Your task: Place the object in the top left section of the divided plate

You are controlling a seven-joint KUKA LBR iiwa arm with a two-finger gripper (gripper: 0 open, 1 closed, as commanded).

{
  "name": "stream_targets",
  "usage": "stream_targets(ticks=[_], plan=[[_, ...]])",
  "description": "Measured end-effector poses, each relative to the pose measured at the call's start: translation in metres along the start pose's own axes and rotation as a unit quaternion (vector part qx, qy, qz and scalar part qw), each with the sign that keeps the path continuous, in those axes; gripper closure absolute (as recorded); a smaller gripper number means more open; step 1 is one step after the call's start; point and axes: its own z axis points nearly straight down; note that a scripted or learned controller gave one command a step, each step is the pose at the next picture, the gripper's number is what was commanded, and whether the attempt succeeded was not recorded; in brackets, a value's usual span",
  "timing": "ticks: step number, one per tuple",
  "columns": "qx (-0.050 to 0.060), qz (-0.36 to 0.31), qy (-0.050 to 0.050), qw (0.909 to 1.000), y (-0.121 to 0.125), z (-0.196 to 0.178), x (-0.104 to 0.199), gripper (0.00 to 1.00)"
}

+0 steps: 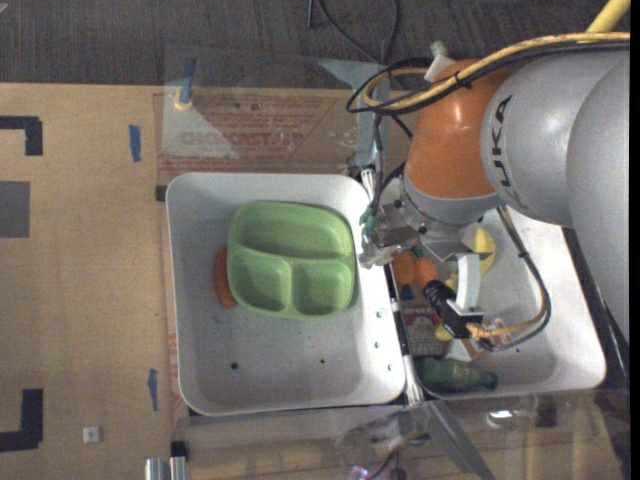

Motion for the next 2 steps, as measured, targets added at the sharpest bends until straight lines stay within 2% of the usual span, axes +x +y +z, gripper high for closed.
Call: stream_targets(ticks=[1, 2], plan=[[-0.001, 0.004, -0.001, 1.0000, -0.026, 0.000, -0.117, 1.00], [-0.001, -0.096, 0.000, 0.9954, -0.040, 0.000, -0.098, 1.00]])
